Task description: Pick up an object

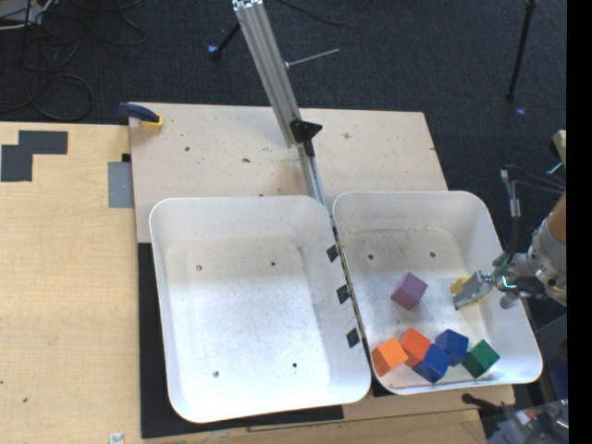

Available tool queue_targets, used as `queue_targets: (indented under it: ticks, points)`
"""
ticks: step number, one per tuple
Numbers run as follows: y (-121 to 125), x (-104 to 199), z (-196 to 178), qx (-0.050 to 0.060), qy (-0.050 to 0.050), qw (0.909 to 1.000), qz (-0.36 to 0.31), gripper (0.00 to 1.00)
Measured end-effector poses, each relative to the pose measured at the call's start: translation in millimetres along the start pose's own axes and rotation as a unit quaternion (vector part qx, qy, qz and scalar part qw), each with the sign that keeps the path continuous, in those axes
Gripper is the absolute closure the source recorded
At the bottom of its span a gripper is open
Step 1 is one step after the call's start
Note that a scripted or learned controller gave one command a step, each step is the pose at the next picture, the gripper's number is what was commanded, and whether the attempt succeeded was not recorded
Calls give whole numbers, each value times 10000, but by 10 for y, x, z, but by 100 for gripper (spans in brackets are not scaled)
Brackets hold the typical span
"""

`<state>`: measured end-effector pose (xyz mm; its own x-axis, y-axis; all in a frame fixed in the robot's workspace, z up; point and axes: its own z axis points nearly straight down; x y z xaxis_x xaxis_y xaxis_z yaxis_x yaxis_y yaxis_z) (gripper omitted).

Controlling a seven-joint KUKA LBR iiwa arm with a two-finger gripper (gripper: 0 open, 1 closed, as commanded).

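- Jaws low over the right bin (416,197), at its right side, next to a yellow block (459,286) (can't tell how open, or whether holding)
- Purple block (409,290) mid-bin; green block (481,358) near the front wall

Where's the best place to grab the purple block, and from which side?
Come down from above and pinch two opposite side faces of the purple block. It stands alone on bare bin floor, apart from the clustered blocks.

Pale bench (370,151), L white bin (240,294), R white bin (398,229), side by side
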<state>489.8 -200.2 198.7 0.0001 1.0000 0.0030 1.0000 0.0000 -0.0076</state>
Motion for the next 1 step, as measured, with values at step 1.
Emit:
queue_targets:
  ticks: [1]
  points:
    - [8, -5, -20, -24, -6, 10000, 2, 0]
